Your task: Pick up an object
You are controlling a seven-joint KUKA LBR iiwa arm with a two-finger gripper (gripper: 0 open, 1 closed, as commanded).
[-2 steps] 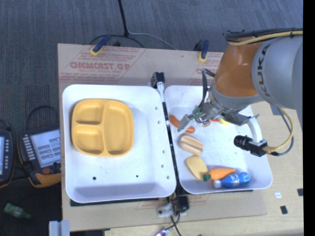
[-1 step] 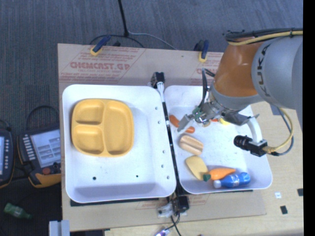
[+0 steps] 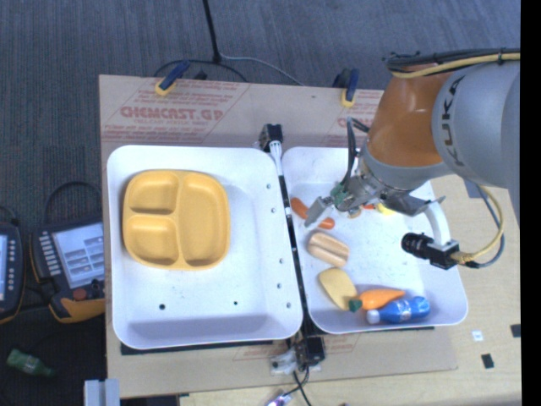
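We see the gripper (image 3: 324, 211), jaws spread and holding nothing, near the right bin's (image 3: 452, 309) left wall above the hot dog (image 3: 328, 247), probably light, best pinched across its middle.

The two bins (image 3: 203, 311) look like smooth white plastic with a soft shine. The yellow tray (image 3: 176, 218) looks like matt plastic. The board (image 3: 169, 112) under the bins looks like brown cardboard or wood, flat and dull, with red print. The floor (image 3: 84, 24) is rough grey carpet. The arm (image 3: 473, 117) has a smooth grey shell and a shiny orange band. The toy foods, like the carrot (image 3: 382, 296) and bottle (image 3: 399, 310), look like smooth plastic.
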